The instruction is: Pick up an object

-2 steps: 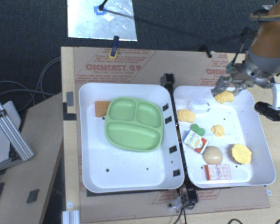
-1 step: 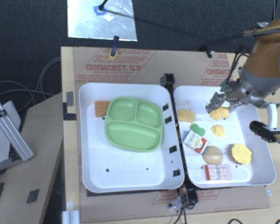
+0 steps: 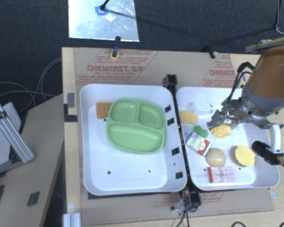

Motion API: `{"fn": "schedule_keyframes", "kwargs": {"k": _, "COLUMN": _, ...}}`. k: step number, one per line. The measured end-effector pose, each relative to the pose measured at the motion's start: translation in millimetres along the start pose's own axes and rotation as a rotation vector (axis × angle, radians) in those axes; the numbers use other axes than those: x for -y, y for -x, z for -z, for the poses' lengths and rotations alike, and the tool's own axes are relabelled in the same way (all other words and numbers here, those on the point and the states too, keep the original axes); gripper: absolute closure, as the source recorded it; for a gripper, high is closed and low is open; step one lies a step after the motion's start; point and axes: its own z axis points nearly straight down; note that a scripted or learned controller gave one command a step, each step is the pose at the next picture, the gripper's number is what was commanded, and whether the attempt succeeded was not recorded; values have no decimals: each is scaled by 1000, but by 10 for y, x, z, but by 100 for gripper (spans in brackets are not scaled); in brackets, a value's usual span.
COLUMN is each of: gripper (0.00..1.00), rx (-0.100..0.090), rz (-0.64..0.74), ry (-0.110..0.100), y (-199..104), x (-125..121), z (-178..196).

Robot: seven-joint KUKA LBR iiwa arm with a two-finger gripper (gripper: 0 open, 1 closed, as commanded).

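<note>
Right bin, front (image 3: pixel 267 176): a red-and-white card packet (image 3: pixel 221 174) lies nearest the front wall.
Behind it: a tan potato-shaped piece (image 3: pixel 216 157), a yellow round piece (image 3: pixel 245 155) to its right, and a small red, white and green carton (image 3: pixel 198 142) by the divider.
Gripper (image 3: pixel 221 123): low over a crumpled yellow object (image 3: pixel 221 131) at mid-bin; fingers narrowly parted above it, nothing between them.
Farther back: another yellow lump (image 3: pixel 189 117).
Left bin (image 3: pixel 92 126): a green divided plate (image 3: pixel 135 126), an orange cracker-like square (image 3: pixel 102 109) beside it.
</note>
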Motion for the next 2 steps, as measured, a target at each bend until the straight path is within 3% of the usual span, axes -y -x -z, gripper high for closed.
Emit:
{"fn": "schedule_keyframes", "kwargs": {"k": 1, "gripper": 100, "rx": 0, "rz": 3, "ry": 1, "y": -248, "x": 464, "z": 82}}
{"fn": "schedule_keyframes", "kwargs": {"k": 2, "gripper": 100, "rx": 1, "rz": 1, "ry": 5, "y": -216, "x": 348, "z": 7}}
